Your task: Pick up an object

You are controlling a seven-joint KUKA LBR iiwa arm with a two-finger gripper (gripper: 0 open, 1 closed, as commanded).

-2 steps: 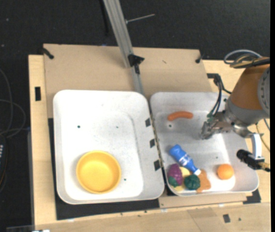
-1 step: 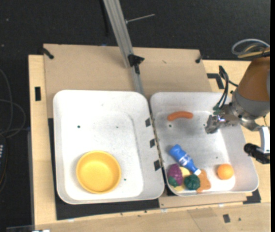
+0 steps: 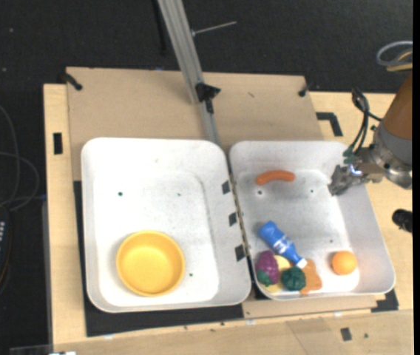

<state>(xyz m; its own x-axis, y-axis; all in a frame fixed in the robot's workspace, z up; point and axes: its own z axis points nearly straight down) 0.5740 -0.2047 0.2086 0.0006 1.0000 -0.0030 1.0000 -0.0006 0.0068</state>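
Hovering over the right bin (image 3: 358,220): gripper (image 3: 341,181), arm cropped, finger state too blurred to tell.

grey arm (image 3: 393,165) with an orange band (image 3: 401,113), black cables along it, small dark metal gripper (image 3: 341,180).

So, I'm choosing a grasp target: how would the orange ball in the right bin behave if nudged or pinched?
The orange ball looks round and smooth, so a nudge would probably roll it. It lies apart from the toy pile, near the right bin wall, which might stop it. Pinched off-centre, it could squirt out.
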